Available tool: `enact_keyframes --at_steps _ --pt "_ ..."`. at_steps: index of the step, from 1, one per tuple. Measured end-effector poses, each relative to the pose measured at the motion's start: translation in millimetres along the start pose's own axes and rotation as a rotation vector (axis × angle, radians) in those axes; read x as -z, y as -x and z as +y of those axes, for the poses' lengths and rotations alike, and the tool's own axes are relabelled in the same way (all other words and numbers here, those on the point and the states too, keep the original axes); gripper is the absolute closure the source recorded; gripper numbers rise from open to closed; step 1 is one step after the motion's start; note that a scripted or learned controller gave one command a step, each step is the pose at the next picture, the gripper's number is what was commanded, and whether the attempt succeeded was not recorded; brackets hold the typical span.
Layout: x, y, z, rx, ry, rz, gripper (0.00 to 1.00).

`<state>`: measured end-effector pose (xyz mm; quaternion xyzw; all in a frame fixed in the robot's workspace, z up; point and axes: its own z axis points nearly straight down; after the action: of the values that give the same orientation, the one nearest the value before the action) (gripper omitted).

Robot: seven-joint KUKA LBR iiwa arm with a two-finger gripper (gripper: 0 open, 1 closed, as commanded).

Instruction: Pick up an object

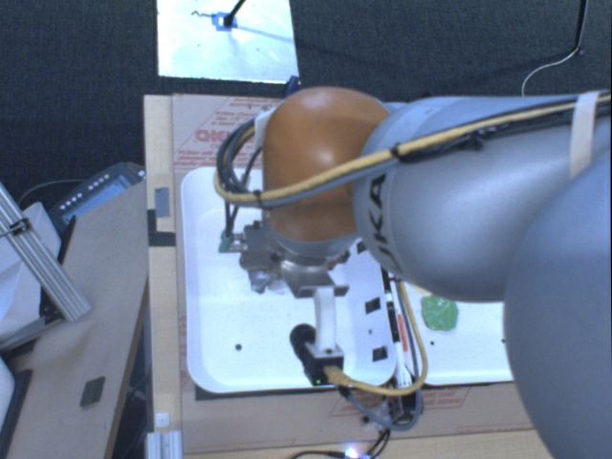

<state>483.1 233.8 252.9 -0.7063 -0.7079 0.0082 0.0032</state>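
- While the grey arm with an orange band (459, 208) reaches over the shallow white left bin (220, 352), its gripper (260, 268) points down; can't tell how wide it is.
- The small green lumpy object (440, 312) sits in the right bin (473, 357), apart from the gripper.

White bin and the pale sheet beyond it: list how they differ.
The white bin has a raised rim and rounded corners; the pale sheet lies flat with square corners. The bin rests on cardboard, the sheet on dark floor. The arm overhangs the bin, not the sheet. Both are pale.

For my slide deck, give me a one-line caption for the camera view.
Grey-and-orange arm hangs over a white bin; a small green object lies nearby, untouched.
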Motion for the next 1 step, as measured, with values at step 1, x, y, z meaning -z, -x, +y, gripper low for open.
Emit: enact_keyframes --at_steps 1 --pt "157.4 12.0 2.3 0.002 0.032 0.015 1.0"
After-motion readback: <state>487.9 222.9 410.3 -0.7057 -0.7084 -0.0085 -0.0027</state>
